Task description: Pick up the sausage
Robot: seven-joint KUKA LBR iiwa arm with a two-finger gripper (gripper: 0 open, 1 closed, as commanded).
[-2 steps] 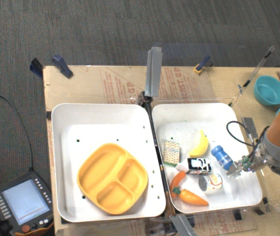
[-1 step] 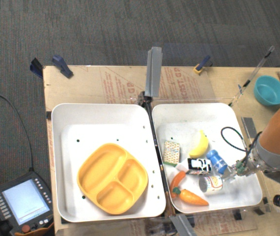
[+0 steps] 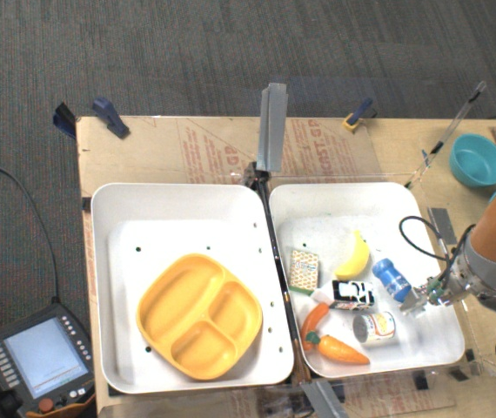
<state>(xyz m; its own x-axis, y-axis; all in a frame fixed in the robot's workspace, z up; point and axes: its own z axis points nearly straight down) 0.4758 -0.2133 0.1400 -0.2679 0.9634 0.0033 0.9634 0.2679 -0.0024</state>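
The sausage [image 3: 315, 318] is a short reddish-orange piece lying at a slant near the front left of the right bin [image 3: 431, 348]. An orange carrot [image 3: 342, 349] lies just in front of it, almost touching it. My gripper [image 3: 425, 300] hangs low over the right side of the same bin, well to the right of the sausage. A small can [image 3: 375, 326] and a blue bottle [image 3: 392, 279] lie between the gripper and the sausage. I see nothing held at the gripper's tip.
The right bin also holds a banana [image 3: 353, 255], a small printed box [image 3: 304, 269] and a black and white toy [image 3: 352, 293]. A yellow divided plate [image 3: 199, 316] lies in the left bin [image 3: 109, 233]. A teal bowl [image 3: 476, 158] stands off the bench at the far right.
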